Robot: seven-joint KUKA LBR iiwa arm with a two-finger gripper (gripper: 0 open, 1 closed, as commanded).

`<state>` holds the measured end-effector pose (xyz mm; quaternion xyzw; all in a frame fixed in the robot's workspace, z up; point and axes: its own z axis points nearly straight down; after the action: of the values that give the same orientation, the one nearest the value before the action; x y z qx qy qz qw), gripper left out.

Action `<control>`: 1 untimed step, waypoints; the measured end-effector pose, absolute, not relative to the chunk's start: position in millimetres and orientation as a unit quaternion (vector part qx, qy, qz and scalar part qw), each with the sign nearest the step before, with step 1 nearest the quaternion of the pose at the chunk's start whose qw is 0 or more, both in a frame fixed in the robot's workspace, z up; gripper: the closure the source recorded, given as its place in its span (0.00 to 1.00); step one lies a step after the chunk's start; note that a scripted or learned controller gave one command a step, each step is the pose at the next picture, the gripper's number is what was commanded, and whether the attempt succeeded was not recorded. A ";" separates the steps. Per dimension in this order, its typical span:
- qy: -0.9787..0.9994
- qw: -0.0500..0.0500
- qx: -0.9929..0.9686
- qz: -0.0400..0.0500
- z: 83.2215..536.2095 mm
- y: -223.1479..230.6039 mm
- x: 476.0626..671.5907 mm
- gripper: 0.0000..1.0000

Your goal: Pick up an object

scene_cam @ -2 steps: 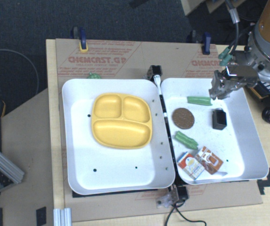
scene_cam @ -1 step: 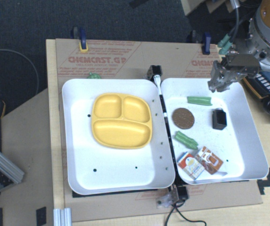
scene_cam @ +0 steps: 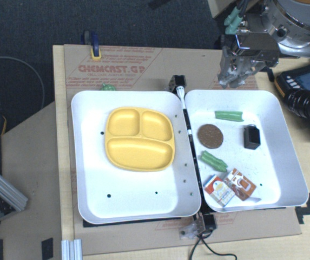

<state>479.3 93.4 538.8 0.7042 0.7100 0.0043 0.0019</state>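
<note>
In the right bin (scene_cam: 284, 145) lie a green bean pod (scene_cam: 229, 115), a brown round cookie (scene_cam: 210, 136), a small black block (scene_cam: 251, 137), a second green pod (scene_cam: 213, 160) and a red and white snack packet (scene_cam: 230, 187). My gripper (scene_cam: 238, 72) hangs above the bench just behind the right bin's far edge, apart from all of them. Nothing shows between its fingers.
The left bin (scene_cam: 90, 161) holds a yellow divided plate (scene_cam: 140, 138). A black clip (scene_cam: 177, 83) sits where the bins meet at the back. A blue and yellow clamp (scene_cam: 94, 44) holds the board's far left. A black device (scene_cam: 301, 91) lies at the right.
</note>
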 end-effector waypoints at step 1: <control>0.706 -0.004 0.708 -0.006 422.2 85.0 478.2 1.00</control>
<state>478.2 85.0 422.2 0.7079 0.7063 -0.0057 -0.0037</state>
